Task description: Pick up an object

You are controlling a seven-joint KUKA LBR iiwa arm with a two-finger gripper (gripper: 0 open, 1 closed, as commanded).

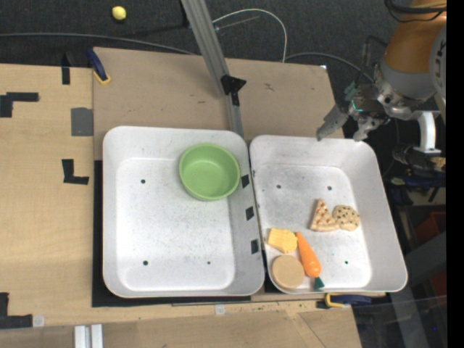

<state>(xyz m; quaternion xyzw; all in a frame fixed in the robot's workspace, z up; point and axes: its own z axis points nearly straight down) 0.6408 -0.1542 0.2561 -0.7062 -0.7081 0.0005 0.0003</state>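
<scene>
My gripper (341, 127) hangs over the far right corner of the right bin (362, 158), its two fingers spread apart with nothing between them. In that bin lie a pizza-slice toy (322, 216), a cookie (346, 217), a yellow cheese block (282, 240), an orange carrot (308, 256) and a tan round disc (288, 272). All of these sit toward the near side, well away from the gripper. A green bowl (209, 170) rests upright in the far right part of the left bin (145, 209).
A grey metal pole (206, 35) slants down to the bins' far junction. Cables (261, 20) run across the dark floor behind the bench. A yellow ball (118, 12) lies on the floor at the far left.
</scene>
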